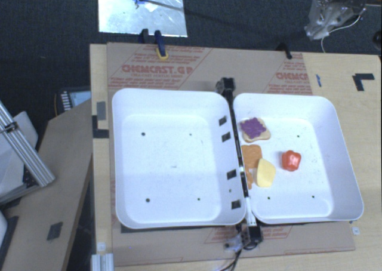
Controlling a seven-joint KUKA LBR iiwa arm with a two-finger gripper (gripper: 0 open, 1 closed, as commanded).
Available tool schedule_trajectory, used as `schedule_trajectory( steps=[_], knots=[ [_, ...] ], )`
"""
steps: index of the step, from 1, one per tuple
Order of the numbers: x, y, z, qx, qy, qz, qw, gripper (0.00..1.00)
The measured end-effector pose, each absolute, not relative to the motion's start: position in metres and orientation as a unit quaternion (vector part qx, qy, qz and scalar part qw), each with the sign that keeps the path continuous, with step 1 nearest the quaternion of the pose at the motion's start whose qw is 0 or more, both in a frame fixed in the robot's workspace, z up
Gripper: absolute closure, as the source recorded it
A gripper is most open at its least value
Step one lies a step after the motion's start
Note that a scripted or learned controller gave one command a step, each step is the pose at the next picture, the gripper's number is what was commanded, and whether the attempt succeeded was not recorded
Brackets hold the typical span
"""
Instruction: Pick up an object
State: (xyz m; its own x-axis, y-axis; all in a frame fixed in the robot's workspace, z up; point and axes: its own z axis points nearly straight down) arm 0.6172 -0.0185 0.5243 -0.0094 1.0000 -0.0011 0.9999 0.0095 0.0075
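You have a brown bench with two white bins on it, side by side. The left bin is the first big thing. The right bin holds all the toys, so that is the one you go to.

The toys sit bunched up by the right bin's left wall, next to the black clips that join the bins. They may have slid there, so that wall could get in your way.

The gripper is up past the bench's far right corner, high and well away from the toys. It looks blurry, so I cannot tell how its claw is set.

Now the toys, big to small. The orange slab lies right by the wall. The toast with purple jam is nearer the far edge. The yellow piece touches the slab. The red toy sits apart from them, so it looks easiest to grab.
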Motion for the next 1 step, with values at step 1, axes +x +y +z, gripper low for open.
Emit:
schedule_trajectory(
  steps=[1],
  knots=[
    [0.6025,0.0810,0.5357,0.702,0.712,0.0022,0.000,1.00]
  ],
)
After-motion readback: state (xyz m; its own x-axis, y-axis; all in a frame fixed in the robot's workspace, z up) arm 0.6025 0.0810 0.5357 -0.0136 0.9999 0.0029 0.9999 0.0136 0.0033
